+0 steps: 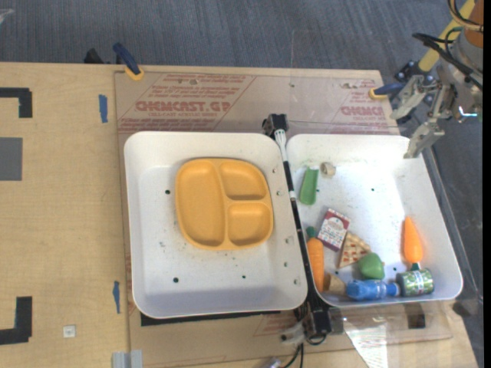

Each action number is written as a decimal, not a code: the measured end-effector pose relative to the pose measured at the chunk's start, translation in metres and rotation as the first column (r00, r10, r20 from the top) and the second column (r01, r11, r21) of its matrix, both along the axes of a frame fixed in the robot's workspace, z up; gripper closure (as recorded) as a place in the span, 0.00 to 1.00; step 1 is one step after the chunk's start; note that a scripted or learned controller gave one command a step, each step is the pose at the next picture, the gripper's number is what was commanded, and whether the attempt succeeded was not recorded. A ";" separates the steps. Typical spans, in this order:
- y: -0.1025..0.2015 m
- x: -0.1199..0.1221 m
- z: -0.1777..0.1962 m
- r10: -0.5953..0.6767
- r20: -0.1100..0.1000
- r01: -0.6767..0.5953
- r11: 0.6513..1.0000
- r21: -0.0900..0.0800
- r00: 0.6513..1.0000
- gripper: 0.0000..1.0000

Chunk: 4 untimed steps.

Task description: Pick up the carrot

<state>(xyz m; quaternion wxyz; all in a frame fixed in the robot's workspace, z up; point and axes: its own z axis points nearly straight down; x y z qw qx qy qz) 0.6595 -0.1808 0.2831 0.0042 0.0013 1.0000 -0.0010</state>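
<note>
Right now the gripper (424, 133) hangs just over the right bin's (360, 169) far right corner, fingers slightly apart, nothing between them. Two carrot-like things: one carrot (413, 240) near the bin's right wall, lying roughly along it, apart from the can (416, 282) below it; another orange piece (315, 261) against the left wall, crowded by the waffle (353, 248) and box (333, 229). Carrot looks like a light, stiff plastic toy, smooth and tapered, probably slippery. Best grip judged across the thick middle, fingers closing across its width; the wall side leaves little finger room
</note>
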 end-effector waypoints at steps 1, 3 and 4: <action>-0.043 -0.062 -0.185 -0.056 -0.011 0.056 0.998 0.003 0.998 0.00; -0.042 -0.079 -0.179 -0.047 0.019 0.047 0.999 -0.004 0.999 1.00; -0.042 -0.080 -0.180 -0.047 0.016 0.047 0.999 -0.003 0.999 0.00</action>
